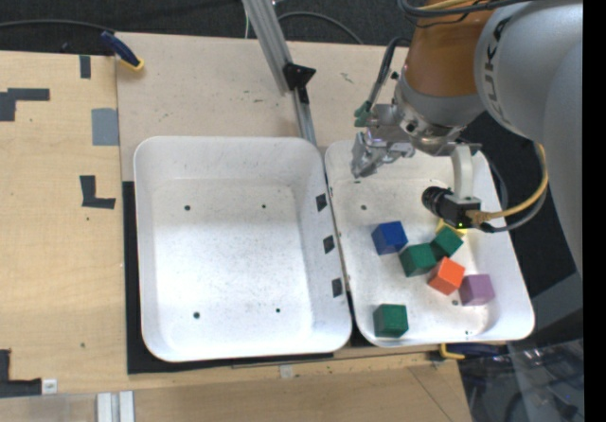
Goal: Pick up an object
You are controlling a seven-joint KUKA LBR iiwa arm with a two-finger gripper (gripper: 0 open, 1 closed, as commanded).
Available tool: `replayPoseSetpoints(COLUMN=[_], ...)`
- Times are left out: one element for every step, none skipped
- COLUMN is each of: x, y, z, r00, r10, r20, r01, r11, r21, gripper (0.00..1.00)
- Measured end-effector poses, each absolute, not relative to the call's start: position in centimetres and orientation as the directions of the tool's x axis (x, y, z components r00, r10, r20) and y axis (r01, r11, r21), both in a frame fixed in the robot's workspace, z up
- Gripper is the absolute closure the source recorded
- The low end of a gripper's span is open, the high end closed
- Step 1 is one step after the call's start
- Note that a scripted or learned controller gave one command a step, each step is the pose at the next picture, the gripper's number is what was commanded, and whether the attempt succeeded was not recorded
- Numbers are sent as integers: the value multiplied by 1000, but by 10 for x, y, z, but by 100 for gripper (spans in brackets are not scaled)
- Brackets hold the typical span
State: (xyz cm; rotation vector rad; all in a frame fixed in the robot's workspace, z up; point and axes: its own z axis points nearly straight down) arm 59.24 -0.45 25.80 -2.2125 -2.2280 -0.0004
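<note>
Light wooden bench (189,89), two white bins (156,250) side by side, grey tape patches (105,126)

Six small blocks lie in the right bin (502,316), all resting flat on its white floor in the half nearer the camera. A blue cube (388,237) sits farthest back and to the left of the group. Just beside it, to the right and nearer, is a dark green cube (417,259), and a second green block (448,242), tilted, lies close behind that one on the right. An orange cube (447,274) touches or nearly touches the dark green cube's right side, turned cornerwise. A purple cube (476,289) lies just right of the orange one. Another green cube (390,320) sits apart, near the bin's front rim.
</note>
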Motion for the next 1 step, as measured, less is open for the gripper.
replayPoseSetpoints(x=[587], y=[50], z=[252], r00=[-7], r10=[1000], r20=[1], r01=[1000], r11=[7], r21=[-2], gripper=[100])
